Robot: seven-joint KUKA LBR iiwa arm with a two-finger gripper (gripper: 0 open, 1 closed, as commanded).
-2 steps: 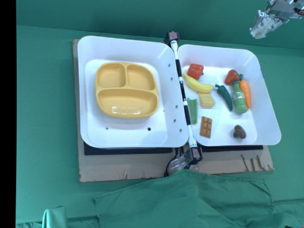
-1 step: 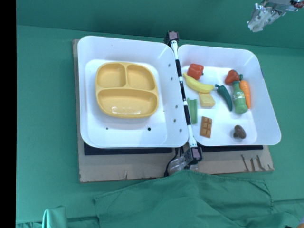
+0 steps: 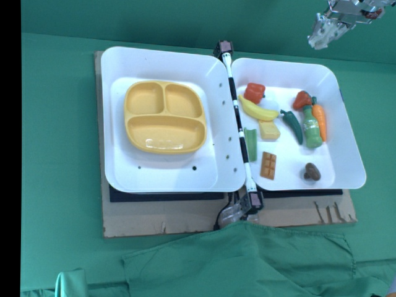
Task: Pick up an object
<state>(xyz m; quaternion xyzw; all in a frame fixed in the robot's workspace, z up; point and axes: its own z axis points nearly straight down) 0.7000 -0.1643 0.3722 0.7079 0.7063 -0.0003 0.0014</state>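
Note:
The right white bin [image 3: 346, 159] holds several toy foods: a red pepper [image 3: 254, 91], a yellow banana [image 3: 258, 111], a yellow cheese block [image 3: 269, 130], a green cucumber stick [image 3: 250, 143], an orange waffle piece [image 3: 268, 165], a dark green chili [image 3: 292, 126], a strawberry [image 3: 302, 99], a green bottle [image 3: 312, 130], a carrot [image 3: 320, 119] and a brown lump [image 3: 311, 172]. My gripper [image 3: 324, 34] hangs high above the bin's far right corner, well clear of every object, with nothing between its fingers.
The left white bin [image 3: 117, 166] holds a yellow divided plate [image 3: 164, 116]. A metal hinge bar [image 3: 238, 125] runs between the bins. Both bins rest on a cardboard sheet [image 3: 154, 224]. Green cloth is bunched at the front [image 3: 247, 262].

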